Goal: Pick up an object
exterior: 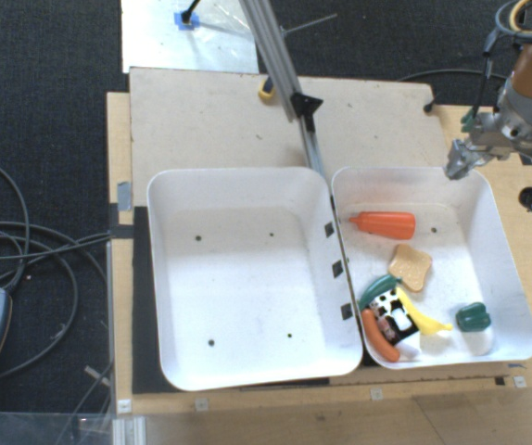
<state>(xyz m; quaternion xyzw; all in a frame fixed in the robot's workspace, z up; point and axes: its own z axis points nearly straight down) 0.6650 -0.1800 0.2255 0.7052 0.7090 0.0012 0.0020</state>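
At the near edge of my right bin (502, 239), a small heap lies against the front wall: a sausage (380, 336), a black-and-white block (396, 318), a banana (424, 319), a green pepper (473, 317) and a white cup (478, 340). The sausage, block and banana touch one another; the pepper sits on the cup, just beside them. Behind the heap lies a slice of toast (411, 267), and farther back a carrot (383, 223) rests flat, pointing toward the left bin (173, 248). Beyond the carrot, my hand (458, 165) hangs over the far right rim of the right bin, well apart from every item, grasping nothing; whether it is released or clenched I cannot tell. Both bins sit side by side on the table (201, 109).
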